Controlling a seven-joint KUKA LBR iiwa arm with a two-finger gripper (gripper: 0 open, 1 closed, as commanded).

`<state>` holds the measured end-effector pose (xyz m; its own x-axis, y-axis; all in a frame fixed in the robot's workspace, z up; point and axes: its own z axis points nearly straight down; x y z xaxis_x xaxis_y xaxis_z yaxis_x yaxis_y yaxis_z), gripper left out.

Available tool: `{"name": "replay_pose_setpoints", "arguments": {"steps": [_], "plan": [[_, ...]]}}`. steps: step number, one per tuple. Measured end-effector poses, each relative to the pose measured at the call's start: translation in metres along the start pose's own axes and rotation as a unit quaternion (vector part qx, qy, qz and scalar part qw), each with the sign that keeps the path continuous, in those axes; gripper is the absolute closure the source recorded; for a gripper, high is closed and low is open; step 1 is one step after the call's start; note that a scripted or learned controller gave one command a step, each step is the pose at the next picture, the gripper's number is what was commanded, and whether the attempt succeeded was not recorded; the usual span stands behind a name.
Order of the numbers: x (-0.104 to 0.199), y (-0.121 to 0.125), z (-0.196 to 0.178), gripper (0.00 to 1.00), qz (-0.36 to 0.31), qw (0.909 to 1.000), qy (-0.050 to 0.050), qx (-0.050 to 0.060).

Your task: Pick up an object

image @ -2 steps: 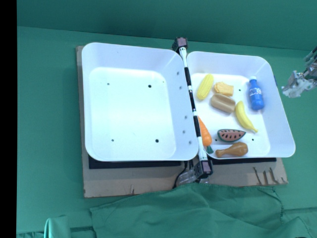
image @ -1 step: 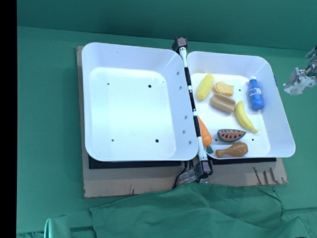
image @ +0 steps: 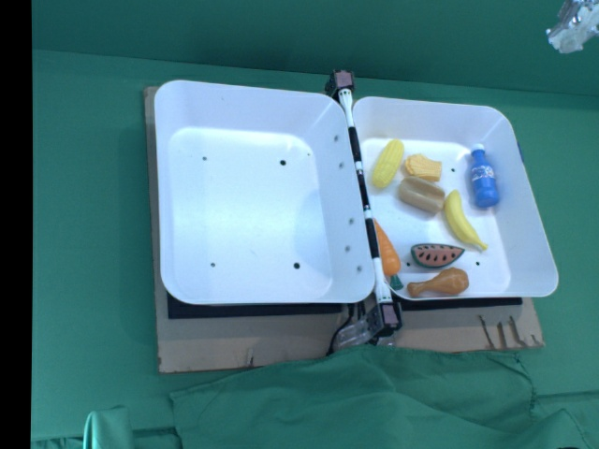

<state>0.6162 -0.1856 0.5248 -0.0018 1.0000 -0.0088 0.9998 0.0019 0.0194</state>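
In the right bin (image: 524, 251) — corn (image: 387, 164), blue bottle (image: 483, 178), banana (image: 462, 221), watermelon slice (image: 437, 254), drumstick (image: 440, 284), carrot (image: 387, 251). Gripper (image: 573, 21) at upper right, well apart — finger state cannot be told.

The pincer (image: 573, 21) is cut off by the right edge, too small and blurred to read its fingers.

Under me I see a green surface (image: 94, 204) that covers all the bench, lit evenly. A flat brown cardboard sheet (image: 234, 349) lies on it. At the near edge, a green cloth (image: 374, 405) lies in soft folds over the cardboard's front.
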Motion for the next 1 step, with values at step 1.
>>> {"name": "replay_pose_setpoints", "arguments": {"steps": [1], "plan": [[-0.0027, -0.0054, -0.0104, 1.0, 0.004, 1.0, 0.0, 0.003]]}}
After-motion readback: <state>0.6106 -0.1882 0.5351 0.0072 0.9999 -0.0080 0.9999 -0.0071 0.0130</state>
